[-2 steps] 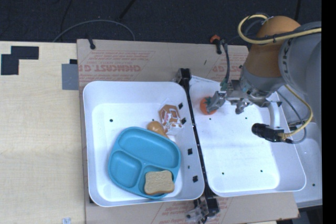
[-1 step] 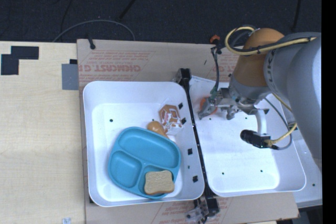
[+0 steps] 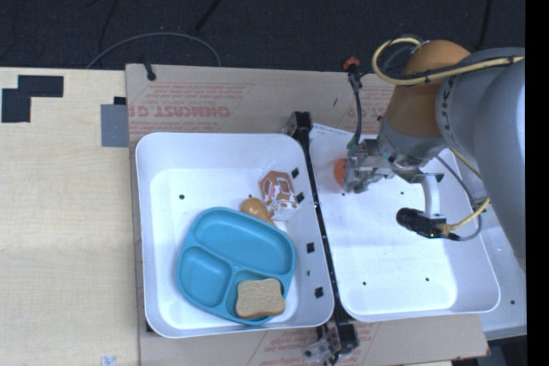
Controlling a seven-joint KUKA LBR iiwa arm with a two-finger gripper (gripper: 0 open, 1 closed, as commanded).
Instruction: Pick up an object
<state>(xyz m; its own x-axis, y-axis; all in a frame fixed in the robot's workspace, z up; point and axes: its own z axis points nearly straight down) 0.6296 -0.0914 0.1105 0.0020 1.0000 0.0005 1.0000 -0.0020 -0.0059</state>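
Arm reaching into the right bin for a small orange object

Left bin point(image 3: 159, 184) holds a blue divided tray point(image 3: 214, 257) carrying a bread slice point(image 3: 260, 297), with a yellowish item point(image 3: 254, 207) and patterned packet point(image 3: 278, 190) beside it; in the right bin point(image 3: 412, 287), the hand point(image 3: 360, 171) sits low by the orange object point(image 3: 340, 170), grip unclear

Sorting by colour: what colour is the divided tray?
Light blue, in the camera view: the tray in the left bin.

One fixed cam, up above the counter point(image 3: 60, 227), looking down at a slant — mid distance, both white bins in frame: left bin point(image 3: 159, 184), right bin point(image 3: 412, 287). Dark floor w/ cables runs along the top edge. Arm point(image 3: 480, 99) enters from frame right.
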